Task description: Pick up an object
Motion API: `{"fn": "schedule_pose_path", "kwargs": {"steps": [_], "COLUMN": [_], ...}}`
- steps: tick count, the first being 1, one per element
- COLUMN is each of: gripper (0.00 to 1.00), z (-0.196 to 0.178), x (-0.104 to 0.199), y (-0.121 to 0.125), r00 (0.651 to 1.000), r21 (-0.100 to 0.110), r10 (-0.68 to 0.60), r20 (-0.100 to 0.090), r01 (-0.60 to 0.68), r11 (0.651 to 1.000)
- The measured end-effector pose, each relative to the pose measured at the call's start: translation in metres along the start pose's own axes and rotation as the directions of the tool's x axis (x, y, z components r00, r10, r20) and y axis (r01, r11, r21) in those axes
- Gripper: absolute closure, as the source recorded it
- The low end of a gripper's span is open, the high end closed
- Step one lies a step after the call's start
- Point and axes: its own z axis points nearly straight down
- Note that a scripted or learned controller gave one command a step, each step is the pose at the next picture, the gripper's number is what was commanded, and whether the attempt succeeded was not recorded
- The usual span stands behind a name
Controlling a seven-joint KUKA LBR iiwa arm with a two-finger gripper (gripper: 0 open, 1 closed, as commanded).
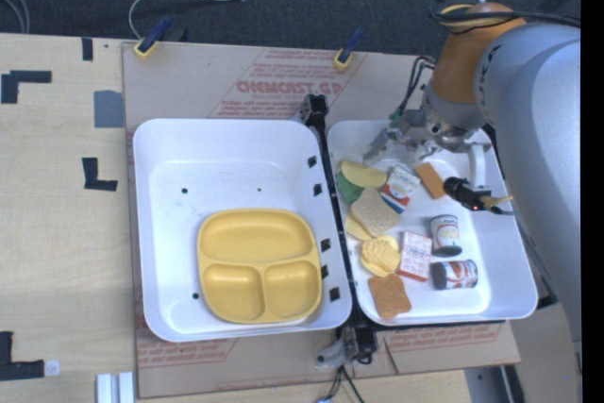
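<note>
Hovered gripper low over right bin's far clutter, presumably seeking a pick; finger state untellable.

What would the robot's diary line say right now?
end effector: over right bin far end | toys: in bin | yellow tray: left bin

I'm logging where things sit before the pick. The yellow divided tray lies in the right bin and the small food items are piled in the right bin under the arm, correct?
Not quite. The camera view shows the yellow divided tray in the left bin, not the right one. The small food items are indeed in the right bin, under the arm.
</note>
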Motion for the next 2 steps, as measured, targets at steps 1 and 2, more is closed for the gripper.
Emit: {"fn": "schedule_pose_path", "kwargs": {"steps": [1, 2], "gripper": [0.0, 0.0], "z": [-0.002, -0.002], "x": [-0.009, -0.036], "y": [-0.049, -0.101], "r00": [1.0, 1.0], "r21": [-0.003, -0.004], "r10": [0.001, 0.0], "r20": [0.001, 0.001], "r01": [-0.001, 0.0], "r11": [1.0, 1.0]}}
